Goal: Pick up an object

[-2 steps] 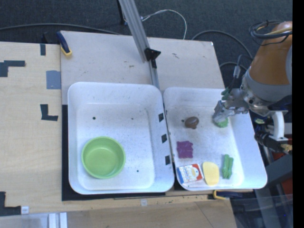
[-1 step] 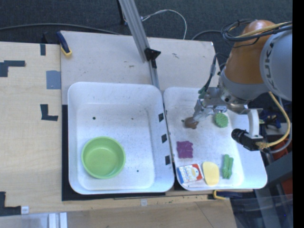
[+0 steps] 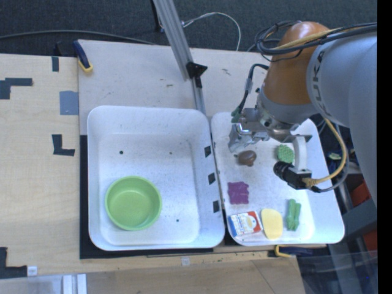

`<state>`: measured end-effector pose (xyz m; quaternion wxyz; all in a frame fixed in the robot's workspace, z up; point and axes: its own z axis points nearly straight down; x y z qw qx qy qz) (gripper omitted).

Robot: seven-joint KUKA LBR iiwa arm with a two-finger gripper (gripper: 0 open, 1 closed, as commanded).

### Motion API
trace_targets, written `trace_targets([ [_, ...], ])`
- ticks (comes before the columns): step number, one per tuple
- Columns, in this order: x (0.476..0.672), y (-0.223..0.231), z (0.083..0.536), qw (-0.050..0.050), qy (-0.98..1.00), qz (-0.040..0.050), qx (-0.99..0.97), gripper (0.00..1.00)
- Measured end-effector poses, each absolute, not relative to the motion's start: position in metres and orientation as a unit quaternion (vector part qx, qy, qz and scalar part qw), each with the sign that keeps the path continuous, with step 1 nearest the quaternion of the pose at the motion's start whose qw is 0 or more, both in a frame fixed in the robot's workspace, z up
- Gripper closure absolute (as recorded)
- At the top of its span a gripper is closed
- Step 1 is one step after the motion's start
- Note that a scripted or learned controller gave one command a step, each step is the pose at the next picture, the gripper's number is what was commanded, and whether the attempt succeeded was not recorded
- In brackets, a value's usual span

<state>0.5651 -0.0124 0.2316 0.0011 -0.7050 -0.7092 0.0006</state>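
Arm: grey KUKA arm with its orange band (image 3: 300,41) reaches in from the right and hangs over the far half of the right bin.
Gripper: the gripper (image 3: 243,144) points down at the right bin's far-left part, just above the brown object; how far it is open I cannot tell, and nothing can be seen between its fingers.
Right bin: shallow white bin (image 3: 324,222) on the bench's right side, its left wall touching the left bin's right wall.
Brown object: small brown rounded lump (image 3: 247,158) on the right bin's floor, near the far-left corner, directly below the gripper tip.
Purple object: purple squarish piece (image 3: 238,192) near the left wall, midway along the bin.
Packet: red-and-white packet (image 3: 244,223) in the near-left corner.
Yellow object: yellow rounded piece (image 3: 272,223) just beside the packet, along the near wall.
Green stick: green elongated piece (image 3: 293,215) just right of the yellow object.
Green textured item: pale green knobbly thing (image 3: 285,153) close to the arm's wrist, partly hidden.
Left bin: larger white bin (image 3: 153,118) on the bench's middle.
Green bowl: lime-green bowl (image 3: 133,202) upright in the left bin's near-left corner.
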Motion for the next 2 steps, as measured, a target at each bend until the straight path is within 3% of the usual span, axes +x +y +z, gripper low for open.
trace_targets([
  [1,0.572,0.046,0.223,0.001,-0.710,0.0005,-0.704,1.00],
  [2,0.592,0.093,0.230,0.001,-0.709,-0.0004,-0.705,1.00],
])
